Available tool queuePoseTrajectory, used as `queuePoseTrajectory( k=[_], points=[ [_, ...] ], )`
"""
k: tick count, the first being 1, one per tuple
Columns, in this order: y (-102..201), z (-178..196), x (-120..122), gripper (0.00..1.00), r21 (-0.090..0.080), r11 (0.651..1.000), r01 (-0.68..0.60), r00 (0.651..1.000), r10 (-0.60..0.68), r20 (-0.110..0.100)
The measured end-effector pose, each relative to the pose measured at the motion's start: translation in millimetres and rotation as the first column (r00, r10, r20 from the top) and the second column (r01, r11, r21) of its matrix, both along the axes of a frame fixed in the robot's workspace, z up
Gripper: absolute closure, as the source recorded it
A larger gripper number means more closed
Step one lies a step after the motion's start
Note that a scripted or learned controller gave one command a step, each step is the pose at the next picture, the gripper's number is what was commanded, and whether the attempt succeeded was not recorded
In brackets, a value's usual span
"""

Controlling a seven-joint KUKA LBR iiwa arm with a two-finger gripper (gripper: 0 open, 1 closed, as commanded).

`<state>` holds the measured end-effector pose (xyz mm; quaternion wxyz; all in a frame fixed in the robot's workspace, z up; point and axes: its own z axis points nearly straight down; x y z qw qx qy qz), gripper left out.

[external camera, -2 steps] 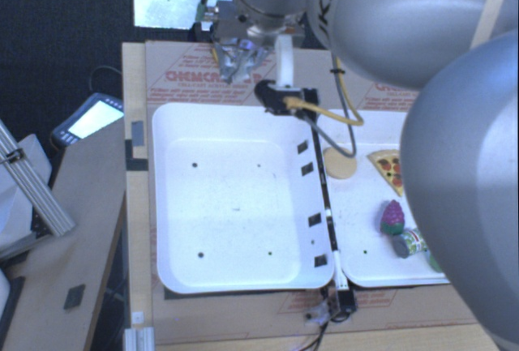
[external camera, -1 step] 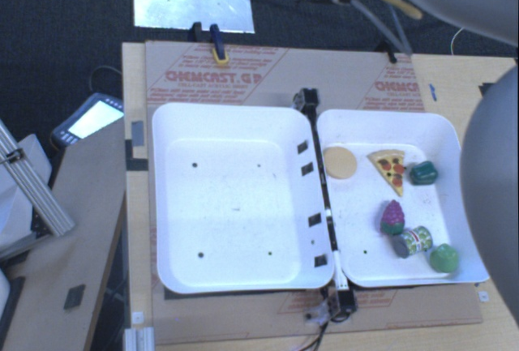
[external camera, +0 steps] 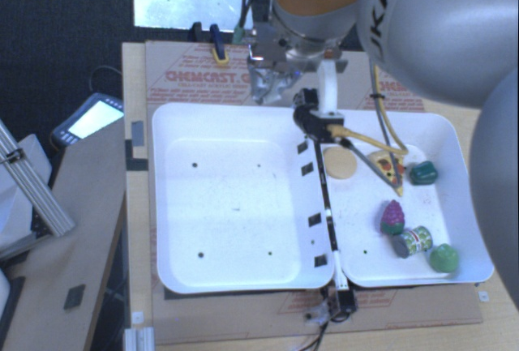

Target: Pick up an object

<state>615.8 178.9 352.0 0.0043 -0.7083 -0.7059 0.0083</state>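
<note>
Six objects sit in right bin [external camera: 454,139]; tan disc [external camera: 340,164] lies at its left edge. Gripper [external camera: 272,87] hangs near far rim of left bin [external camera: 235,203], blurred: opening unreadable, probably nothing held. Risk: descent here strikes rim or bare floor, well apart from objects.

Six small objects lie loose, all to the view's right of the gripper [external camera: 272,88] and nearer the camera than it; none touches it. A tan round disc [external camera: 340,163] lies flat, closest to the gripper. Farther right, a yellow wedge with red spots [external camera: 389,169] lies flat, with a dark green lump [external camera: 422,173] just beside it. Farther still from the gripper, a magenta knobbly berry [external camera: 392,216] sits just beside a small can [external camera: 414,241] with a green and red label, tipped on its side. A pale green rounded piece [external camera: 443,258] lies farthest from the gripper, just beside the can.
</note>
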Motion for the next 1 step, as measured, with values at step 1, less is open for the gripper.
queuePoseTrajectory(
  k=[1],
  points=[
    [37.2, 115.4, 12.6, 1.00, 0.010, 1.000, -0.010, 0.999, 0.010, 0.031]
  ],
)
